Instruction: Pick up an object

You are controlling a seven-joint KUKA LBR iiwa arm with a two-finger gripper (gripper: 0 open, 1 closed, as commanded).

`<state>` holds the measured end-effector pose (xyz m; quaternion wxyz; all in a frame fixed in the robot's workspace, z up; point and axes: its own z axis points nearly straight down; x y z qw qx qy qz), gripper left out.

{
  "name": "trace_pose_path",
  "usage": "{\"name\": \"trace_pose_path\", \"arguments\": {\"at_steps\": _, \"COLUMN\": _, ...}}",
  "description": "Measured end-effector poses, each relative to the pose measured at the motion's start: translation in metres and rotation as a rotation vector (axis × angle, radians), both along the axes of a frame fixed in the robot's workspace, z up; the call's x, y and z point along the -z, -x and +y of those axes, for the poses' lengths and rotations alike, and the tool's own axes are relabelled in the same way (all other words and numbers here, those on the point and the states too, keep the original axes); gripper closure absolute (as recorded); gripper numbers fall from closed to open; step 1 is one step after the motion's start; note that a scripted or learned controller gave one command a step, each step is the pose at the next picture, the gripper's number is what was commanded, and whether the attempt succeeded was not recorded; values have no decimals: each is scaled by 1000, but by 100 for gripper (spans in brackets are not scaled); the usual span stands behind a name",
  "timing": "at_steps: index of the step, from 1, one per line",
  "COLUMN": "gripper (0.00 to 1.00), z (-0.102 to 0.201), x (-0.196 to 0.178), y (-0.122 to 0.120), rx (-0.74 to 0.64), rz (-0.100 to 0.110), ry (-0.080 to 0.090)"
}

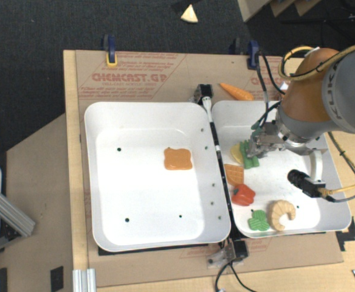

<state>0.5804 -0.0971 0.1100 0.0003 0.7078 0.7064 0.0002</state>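
Observation:
My gripper reaches down into the right bin from the right, directly over a green toy piece that lies beside a pale yellow piece. Below them in the same bin lie an orange wedge, a red pepper, a green leafy piece and a tan croissant. The left bin holds a flat orange slice near its middle.
An orange carrot lies on the board behind the right bin. A black cable plug hangs from the arm over the right bin. Clamps sit at the board's back edge and between the bins.

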Motion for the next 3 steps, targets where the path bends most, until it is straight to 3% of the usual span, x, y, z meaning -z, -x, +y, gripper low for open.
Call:
{"name": "trace_pose_path", "arguments": {"at_steps": 1, "gripper": 0, "z": 0, "x": 1, "y": 0, "rx": 0, "rz": 1, "ry": 0}}
{"name": "trace_pose_path", "arguments": {"at_steps": 2, "gripper": 0, "z": 5, "x": 27, "y": 12, "rx": -1, "rz": 5, "ry": -2}}
{"name": "trace_pose_path", "arguments": {"at_steps": 3, "gripper": 100, "z": 5, "x": 15, "y": 11, "rx": 0, "rz": 0, "ry": 0}}
